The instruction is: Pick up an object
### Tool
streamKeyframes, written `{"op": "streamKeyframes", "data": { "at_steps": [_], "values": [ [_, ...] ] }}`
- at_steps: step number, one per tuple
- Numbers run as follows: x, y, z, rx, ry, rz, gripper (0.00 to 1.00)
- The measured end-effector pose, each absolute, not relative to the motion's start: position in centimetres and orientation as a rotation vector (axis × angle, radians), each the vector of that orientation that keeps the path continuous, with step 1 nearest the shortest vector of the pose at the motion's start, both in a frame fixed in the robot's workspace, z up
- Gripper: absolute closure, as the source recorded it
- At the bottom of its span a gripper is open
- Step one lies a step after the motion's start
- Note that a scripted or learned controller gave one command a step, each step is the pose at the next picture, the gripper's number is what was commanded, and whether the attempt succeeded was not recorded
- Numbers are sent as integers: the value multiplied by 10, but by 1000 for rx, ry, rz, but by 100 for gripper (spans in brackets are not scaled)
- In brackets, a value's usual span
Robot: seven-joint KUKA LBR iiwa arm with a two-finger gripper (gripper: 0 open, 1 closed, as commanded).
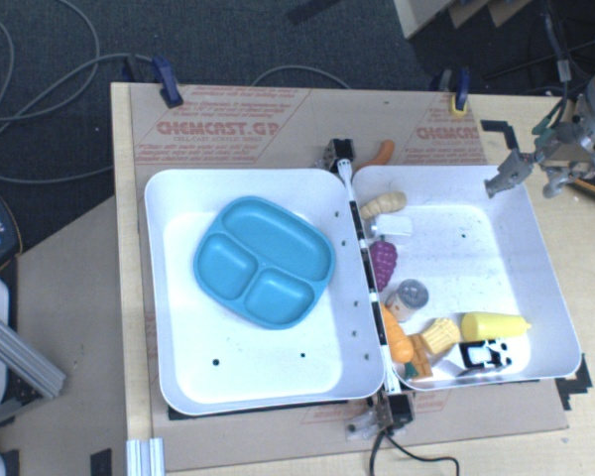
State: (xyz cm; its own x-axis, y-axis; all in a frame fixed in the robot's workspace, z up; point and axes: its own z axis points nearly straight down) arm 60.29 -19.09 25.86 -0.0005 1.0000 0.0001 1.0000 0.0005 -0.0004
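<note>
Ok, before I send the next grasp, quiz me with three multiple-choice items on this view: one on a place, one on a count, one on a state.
1. Where does the blue divided plate lie?
A. In the left bin
B. In the right bin
C. On the bare bench

2. How many compartments does that plate have?
A. Two
B. Three
C. Five

3. How does the gripper stand relative to the toys?
A. Pressed on the purple grapes
B. Lifting the yellow bottle
C. At the right bin's far right corner, apart from them

Answers: 1 A, the plate sits within the left bin. 2 B, three hollows show. 3 C, the toys cluster along the bin's left and near sides.
</note>
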Motion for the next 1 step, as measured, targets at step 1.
{"op": "streamKeyframes", "data": {
  "at_steps": [1],
  "values": [
    [540, -110, 183, -2207, -2218, 7, 0]
  ]
}}
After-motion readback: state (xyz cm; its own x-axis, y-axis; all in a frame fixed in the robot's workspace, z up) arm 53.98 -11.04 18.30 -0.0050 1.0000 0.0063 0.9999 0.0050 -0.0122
